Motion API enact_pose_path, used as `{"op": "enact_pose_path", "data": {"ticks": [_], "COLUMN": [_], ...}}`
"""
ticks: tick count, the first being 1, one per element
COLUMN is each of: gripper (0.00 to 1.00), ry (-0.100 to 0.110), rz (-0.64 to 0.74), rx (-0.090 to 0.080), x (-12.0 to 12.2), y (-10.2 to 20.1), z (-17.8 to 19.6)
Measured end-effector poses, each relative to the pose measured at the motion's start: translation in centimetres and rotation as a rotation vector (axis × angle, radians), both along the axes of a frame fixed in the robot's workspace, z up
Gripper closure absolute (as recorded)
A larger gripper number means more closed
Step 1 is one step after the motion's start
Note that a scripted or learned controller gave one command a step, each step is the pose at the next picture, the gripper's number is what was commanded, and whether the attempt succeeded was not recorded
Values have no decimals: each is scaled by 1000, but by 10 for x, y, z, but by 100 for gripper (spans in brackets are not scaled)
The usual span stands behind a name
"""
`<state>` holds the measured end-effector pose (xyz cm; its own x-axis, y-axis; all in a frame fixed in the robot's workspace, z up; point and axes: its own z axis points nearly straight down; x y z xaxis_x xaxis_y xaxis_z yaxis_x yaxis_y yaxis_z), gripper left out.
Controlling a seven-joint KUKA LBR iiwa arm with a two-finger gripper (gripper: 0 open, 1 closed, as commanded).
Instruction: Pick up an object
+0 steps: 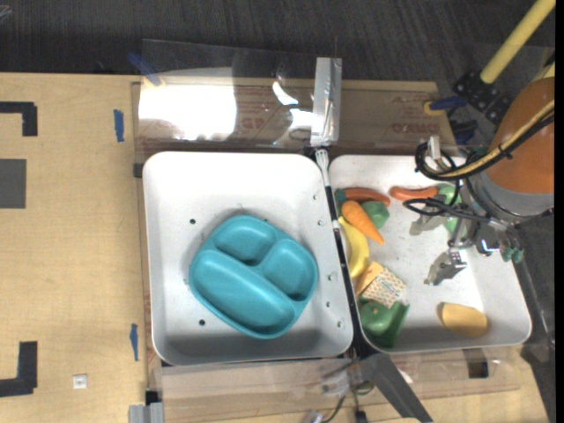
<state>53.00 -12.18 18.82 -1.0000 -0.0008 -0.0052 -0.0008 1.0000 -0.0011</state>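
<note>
We see the tool (445, 267) hanging low over the right bin (511, 276), above bare white floor near the middle. Whether it is open or closed we cannot tell — the metal parts blur together — and nothing we can make out sits in it.

The nearest candidate is the tan bread-like piece (463, 317), lying alone by the bin's front right corner, just in front of the tool. We judge it light, rigid toy plastic, smooth and rounded, so likely to slip; taking it across its short width at the middle looks safest.

The rest crowd the left wall: an orange carrot (363, 219), a yellow banana (357, 248), a cracker-like square (381, 285) and a green pepper (384, 319), touching or overlapping — harder to separate. The left bin (176, 192) holds a teal divided plate (256, 274).
</note>
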Motion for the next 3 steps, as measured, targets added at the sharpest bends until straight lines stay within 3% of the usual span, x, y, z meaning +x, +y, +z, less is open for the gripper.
{"op": "enact_pose_path", "data": {"ticks": [1, 2, 3], "gripper": [0, 0, 0], "ry": [6, -2, -5], "rz": [-82, 281, 443], "rx": [1, -1, -3], "x": [7, 39, 44], "y": [-70, -94, -100], "z": [-56, -83, -99]}}
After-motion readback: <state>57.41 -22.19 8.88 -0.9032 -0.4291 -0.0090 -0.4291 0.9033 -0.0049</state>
